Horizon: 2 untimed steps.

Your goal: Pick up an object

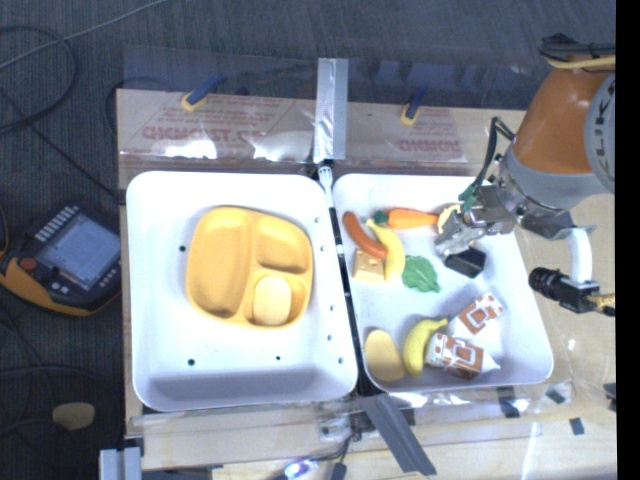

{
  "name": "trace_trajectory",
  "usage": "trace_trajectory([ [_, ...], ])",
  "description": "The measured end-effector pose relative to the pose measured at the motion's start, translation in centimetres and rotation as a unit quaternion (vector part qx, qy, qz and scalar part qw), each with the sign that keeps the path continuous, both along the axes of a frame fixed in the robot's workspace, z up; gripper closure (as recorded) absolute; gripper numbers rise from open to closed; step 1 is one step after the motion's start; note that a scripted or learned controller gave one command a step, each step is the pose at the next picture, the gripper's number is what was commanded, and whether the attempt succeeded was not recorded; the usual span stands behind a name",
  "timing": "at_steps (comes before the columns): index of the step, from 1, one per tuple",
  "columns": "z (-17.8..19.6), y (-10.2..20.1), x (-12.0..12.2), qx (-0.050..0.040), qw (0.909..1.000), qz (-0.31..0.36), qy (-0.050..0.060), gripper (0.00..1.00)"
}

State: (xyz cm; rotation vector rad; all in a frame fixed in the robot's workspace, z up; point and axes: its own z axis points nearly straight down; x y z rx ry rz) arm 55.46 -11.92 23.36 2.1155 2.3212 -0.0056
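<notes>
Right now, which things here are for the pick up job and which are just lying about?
For the job, in the right bin: carrot, sausage, leaf, two bananas, two cartons, with the pincer over them.

Lying about: yellow tray in the left bin, handheld pendant, cables.

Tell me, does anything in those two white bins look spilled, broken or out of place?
Nothing looks spilled or broken. The toy food, such as the carrot and banana, lies jumbled in the right bin, while the yellow tray sits slightly askew in the left bin.
</notes>
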Motion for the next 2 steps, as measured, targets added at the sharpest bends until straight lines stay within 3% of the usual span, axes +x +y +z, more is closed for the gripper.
trace_trajectory([
  [1,-5.10,4.66,9.94,0.0000,0.9997,-0.024,0.001,1.00],
  [2,-5.01,4.60,10.43,-0.0010,0.9989,0.047,0.000,1.00],
])
